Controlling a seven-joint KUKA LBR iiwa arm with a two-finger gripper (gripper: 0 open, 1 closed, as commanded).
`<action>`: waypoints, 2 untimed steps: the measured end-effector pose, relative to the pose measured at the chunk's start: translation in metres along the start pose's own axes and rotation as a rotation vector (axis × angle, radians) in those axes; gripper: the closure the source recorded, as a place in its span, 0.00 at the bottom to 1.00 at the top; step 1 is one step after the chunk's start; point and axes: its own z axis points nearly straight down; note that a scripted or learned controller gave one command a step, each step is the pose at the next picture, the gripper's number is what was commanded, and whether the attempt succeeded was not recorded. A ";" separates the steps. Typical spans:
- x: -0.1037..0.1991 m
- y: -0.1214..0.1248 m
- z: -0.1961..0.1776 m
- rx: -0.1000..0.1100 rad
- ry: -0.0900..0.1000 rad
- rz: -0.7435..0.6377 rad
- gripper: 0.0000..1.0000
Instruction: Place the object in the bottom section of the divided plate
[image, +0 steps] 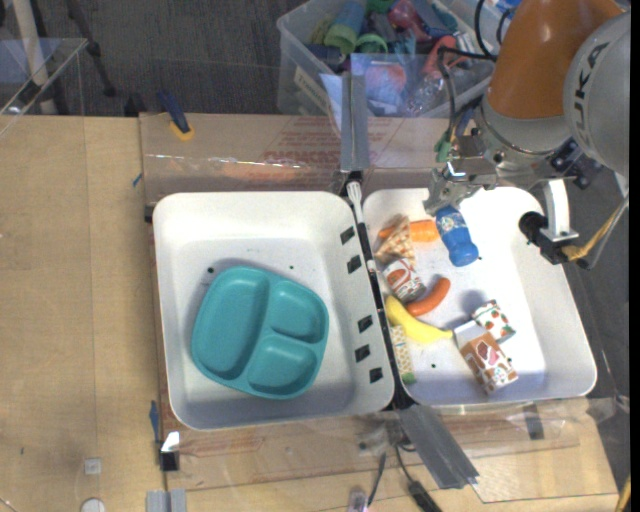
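Blue bottle (457, 238) beneath gripper (447, 203) (right bin (560, 330)); teal plate (260, 330) apart.

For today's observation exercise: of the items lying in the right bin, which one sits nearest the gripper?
The blue bottle, just below the gripper at the bin's far side. The banana, sausage and cartons lie nearer the front.

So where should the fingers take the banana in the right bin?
Probably at the banana's middle, from straight above, closing across its narrow width. It lies flat and curved; its upper end sits close to the sausage and the bin divider, while the middle looks freer.
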 end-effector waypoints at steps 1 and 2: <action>0.056 -0.026 0.035 0.005 0.001 0.125 1.00; 0.122 -0.097 0.043 0.006 0.001 0.280 1.00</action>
